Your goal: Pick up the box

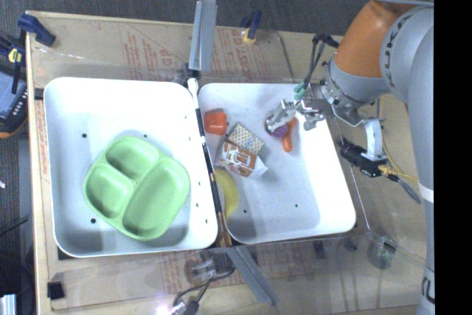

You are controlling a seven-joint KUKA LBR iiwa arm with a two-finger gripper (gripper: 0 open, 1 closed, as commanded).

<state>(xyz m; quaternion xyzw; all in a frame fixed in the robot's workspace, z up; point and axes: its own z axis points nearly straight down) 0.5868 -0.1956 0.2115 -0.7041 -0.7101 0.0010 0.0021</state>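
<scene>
The box (pixel 240 153), a small carton with a brown checked face and a white and red printed face, lies in the right bin (pixel 324 195) near its left wall. My gripper (pixel 282 119) hangs low over the upper middle of that bin, to the right of the box and apart from it. A small purple item (pixel 278 130) and an orange carrot-shaped piece (pixel 288 138) lie right under and beside the gripper.
A red-orange block (pixel 214 121) sits just above the box by the divider. A yellow banana-like item (pixel 229 192) lies below the box. The left bin (pixel 66 107) holds a green divided plate (pixel 138 188). Clamps stand along the bench's far edge.
</scene>
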